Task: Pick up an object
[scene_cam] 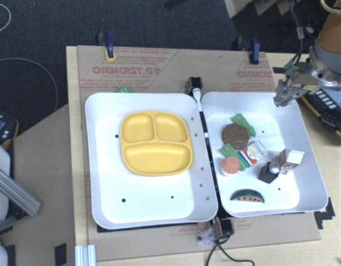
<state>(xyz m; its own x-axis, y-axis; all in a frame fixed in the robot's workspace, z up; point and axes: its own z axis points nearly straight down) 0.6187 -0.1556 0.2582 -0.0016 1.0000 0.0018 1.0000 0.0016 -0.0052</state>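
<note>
Two white bins sit before us; the gripper (283,96) hangs over the right bin (309,173) at its far corner, nothing btwn its fingers, opening width unclear. Below-left of it: brown cookie (235,133), watermelon slice (247,196). Yellow tray (156,142) lies farther left, in the left bin (104,176).

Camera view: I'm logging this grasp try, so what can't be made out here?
- Hand: small and blurred above the right bin's back corner; its state is unreadable.
- Arm: cut off by the right edge.
- Green piece: partly under the brown disc.
- Dark object: too small to identify.
</note>
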